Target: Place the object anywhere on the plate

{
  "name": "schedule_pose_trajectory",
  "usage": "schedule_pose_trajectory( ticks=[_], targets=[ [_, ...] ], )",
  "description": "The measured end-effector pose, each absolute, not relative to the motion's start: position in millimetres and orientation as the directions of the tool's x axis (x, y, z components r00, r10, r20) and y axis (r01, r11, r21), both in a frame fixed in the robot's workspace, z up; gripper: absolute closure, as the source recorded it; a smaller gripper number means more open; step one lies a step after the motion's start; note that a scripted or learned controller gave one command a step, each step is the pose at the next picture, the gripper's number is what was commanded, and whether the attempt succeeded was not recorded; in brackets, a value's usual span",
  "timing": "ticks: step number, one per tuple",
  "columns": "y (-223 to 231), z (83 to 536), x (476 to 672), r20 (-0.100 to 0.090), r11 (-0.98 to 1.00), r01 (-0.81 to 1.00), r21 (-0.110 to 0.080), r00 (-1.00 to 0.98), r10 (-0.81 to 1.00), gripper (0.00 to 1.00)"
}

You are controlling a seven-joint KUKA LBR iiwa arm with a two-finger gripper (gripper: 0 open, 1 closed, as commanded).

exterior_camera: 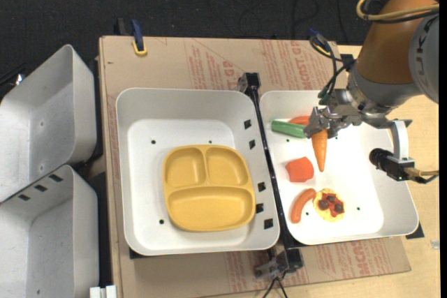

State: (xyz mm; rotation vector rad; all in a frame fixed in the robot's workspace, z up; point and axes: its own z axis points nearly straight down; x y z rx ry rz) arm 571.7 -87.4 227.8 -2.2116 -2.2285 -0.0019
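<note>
A yellow divided plate lies in the left bin. Over the right bin, my gripper is shut on the thick top of an orange carrot, which hangs point-down below the fingers. The carrot sits in the upper middle of the right bin, well to the right of the plate.
In the right bin lie a green piece with a small red-orange piece beside it, a red block, a sausage and a small round pastry. A black divider runs between the bins.
</note>
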Motion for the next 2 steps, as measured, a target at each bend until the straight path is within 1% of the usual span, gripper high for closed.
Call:
schedule_pose_trajectory(
  ticks=[2],
  targets=[
    [18, 246, 545.4, 0.002, 0.008, 1.000, -0.002, -0.008, 1.000, 1.00]
  ],
)
